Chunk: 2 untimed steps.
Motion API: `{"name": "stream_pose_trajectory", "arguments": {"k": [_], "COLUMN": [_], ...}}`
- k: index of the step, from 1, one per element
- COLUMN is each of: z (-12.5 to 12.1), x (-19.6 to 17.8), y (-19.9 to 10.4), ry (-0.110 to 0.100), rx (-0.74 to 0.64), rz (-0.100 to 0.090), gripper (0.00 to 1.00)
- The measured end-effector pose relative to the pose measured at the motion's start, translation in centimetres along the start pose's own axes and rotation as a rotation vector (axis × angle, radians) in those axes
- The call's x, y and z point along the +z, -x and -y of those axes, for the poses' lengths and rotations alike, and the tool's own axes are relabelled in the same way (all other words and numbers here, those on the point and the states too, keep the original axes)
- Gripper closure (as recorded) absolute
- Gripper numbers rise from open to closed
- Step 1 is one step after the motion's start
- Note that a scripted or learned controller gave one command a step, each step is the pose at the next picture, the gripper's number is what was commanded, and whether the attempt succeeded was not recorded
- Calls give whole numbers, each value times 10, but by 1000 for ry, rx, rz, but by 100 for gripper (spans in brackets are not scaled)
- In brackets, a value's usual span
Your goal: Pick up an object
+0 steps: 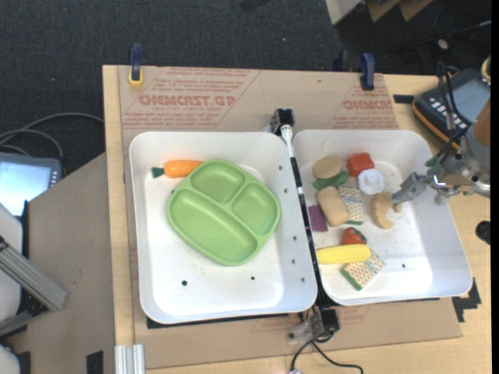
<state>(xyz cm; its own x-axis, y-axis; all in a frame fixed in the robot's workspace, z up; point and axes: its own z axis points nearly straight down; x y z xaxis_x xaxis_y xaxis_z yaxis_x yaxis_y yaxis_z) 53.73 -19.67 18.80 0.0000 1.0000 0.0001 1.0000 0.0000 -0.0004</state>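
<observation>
The bench (195, 92) carries 2 white bins side by side. The left bin (156, 279) holds a green divided plate (224, 211) at its centre, with a toy carrot (178, 168) touching the plate's rim at 11 o'clock.

The right bin (437, 263) holds a cluster of toy food in its left half. My arm (485, 131) comes in at 3 o'clock of that bin, and my claw (405, 193) hangs over the bin's middle, just beside a tan bread piece (382, 210) that lies at 8 o'clock from my tips. Nothing sits between my fingers; whether they are spread or pressed together I cannot tell at this size.

Around that bread: a second tan piece (333, 206) lies at 9 o'clock from it, with a purple piece (317, 218) just left of that against the bin wall. A burger bun (328, 167) sits at the cluster's 11 o'clock, a red piece (359, 163) at 12 o'clock, and a white round thing (371, 181) just below the red. A corn cob (341, 254) lies at 6 o'clock of the cluster, a small red tomato (352, 237) touching it above, and a checked wedge (362, 271) just below it.
</observation>
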Motion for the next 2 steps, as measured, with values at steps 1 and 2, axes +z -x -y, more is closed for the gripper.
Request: {"name": "stream_pose_trajectory", "arguments": {"k": [1,2], "z": [-51,-10], "x": [102,97], "y": [-47,-47], "ry": [7,17], "rx": [-6,3], "rz": [4,4], "gripper": [0,0]}}
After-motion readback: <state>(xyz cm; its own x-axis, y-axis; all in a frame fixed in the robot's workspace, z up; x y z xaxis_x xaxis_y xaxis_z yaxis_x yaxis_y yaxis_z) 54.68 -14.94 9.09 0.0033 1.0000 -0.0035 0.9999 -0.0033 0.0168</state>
